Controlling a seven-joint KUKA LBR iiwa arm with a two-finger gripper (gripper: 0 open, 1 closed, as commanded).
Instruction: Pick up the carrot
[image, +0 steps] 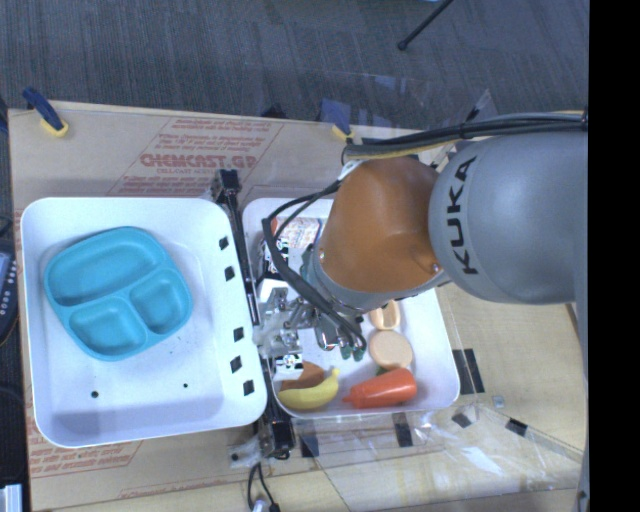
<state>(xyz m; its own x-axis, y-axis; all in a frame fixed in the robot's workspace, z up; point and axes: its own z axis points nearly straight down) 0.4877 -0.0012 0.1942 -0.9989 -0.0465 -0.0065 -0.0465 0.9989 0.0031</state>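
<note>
The orange, tapered plastic carrot (381, 389) lies at the right white bin's (444, 345) near edge, beside a yellow banana (308, 393). The gripper (300, 330) hovers just above-left; I cannot tell its state. It should shift right and straddle the carrot's middle.

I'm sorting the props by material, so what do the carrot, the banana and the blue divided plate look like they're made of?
Carrot: probably moulded plastic, smooth orange-red with a soft sheen, a toy by its look.
Banana: likely the same plastic, evenly yellow and slightly glossy.
Blue divided plate: looks like hard plastic with a matte finish, one uniform turquoise, with rounded moulded compartments.
</note>
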